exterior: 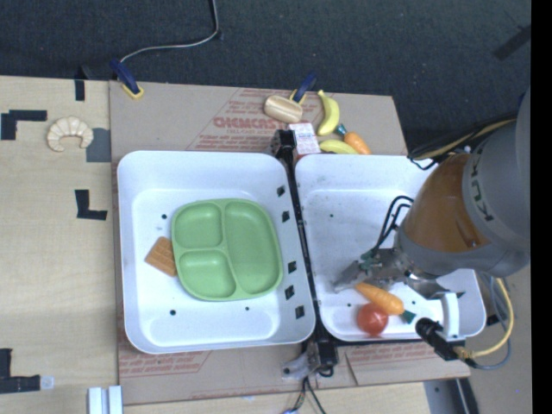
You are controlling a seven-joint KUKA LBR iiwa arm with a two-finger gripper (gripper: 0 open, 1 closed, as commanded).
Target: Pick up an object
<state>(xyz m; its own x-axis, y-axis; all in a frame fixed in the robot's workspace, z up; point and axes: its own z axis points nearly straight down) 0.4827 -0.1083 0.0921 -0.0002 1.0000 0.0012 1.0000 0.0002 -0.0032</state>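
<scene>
My gripper [355, 272] hangs low in the right bin [345, 188], near its front half, reaching in from the right under the grey and orange arm [457, 214]. Just in front of it and to its right an orange toy carrot [380, 297] lies on the bin floor, close to the gripper or touching it. A red toy tomato [372, 320] sits right in front of the carrot, by the bin's front wall. Nothing visibly sits in the gripper.
The left bin [138, 188] holds a green divided plate [228, 249] with a tan cracker-like piece [160, 256] tucked under its left edge. Behind the bins lie a bread roll [283, 108], bananas [329, 116] and a small box [304, 138]. A croissant [69, 133] lies far left.
</scene>
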